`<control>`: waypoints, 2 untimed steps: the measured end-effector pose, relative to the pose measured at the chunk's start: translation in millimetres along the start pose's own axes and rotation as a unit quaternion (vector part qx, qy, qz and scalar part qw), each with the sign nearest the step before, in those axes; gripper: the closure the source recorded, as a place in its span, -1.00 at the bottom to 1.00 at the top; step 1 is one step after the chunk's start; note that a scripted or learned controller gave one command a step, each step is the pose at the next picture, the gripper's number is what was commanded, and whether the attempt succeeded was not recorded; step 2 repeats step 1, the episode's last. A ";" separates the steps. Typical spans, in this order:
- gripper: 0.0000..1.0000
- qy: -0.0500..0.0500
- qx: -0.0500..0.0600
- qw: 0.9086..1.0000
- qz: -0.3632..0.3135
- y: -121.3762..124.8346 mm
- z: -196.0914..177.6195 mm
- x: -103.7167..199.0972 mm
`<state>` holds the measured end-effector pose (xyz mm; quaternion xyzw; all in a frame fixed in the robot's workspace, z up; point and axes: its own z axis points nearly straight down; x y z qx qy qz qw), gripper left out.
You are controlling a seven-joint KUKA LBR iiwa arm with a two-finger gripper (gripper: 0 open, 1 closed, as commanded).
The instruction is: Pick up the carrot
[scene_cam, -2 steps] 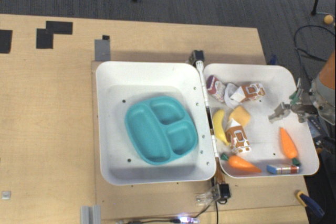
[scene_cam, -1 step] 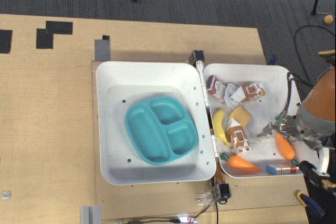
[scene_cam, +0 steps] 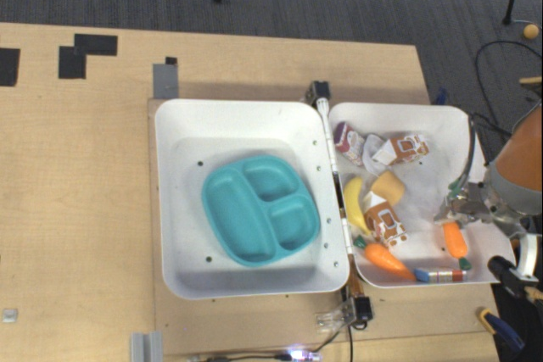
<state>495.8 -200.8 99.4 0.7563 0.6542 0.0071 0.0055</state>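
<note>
A long orange carrot (scene_cam: pixel 386 258) with a green end lies along the front wall of the right bin (scene_cam: pixel 399 116), near its front left corner. A second, shorter orange piece (scene_cam: pixel 456 240) lies toward the bin's right side. My gripper (scene_cam: pixel 456 214) hangs just above and behind that shorter piece, at the bin's right edge, well to the right of the long carrot. The grey arm with its orange band (scene_cam: pixel 519 157) comes in from the right.
The right bin also holds a banana (scene_cam: pixel 354 204), a yellow block (scene_cam: pixel 389 186), small snack packets (scene_cam: pixel 405 149), a purple packet (scene_cam: pixel 347 135) and a marker (scene_cam: pixel 441 274) at the front wall. A teal divided plate (scene_cam: pixel 259 208) sits in the left bin (scene_cam: pixel 174 182).
</note>
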 end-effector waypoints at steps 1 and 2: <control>1.00 -0.001 0.004 1.000 0.018 -3.4 -87.1 61.1; 1.00 -0.001 0.004 1.000 0.018 -3.4 -87.1 61.1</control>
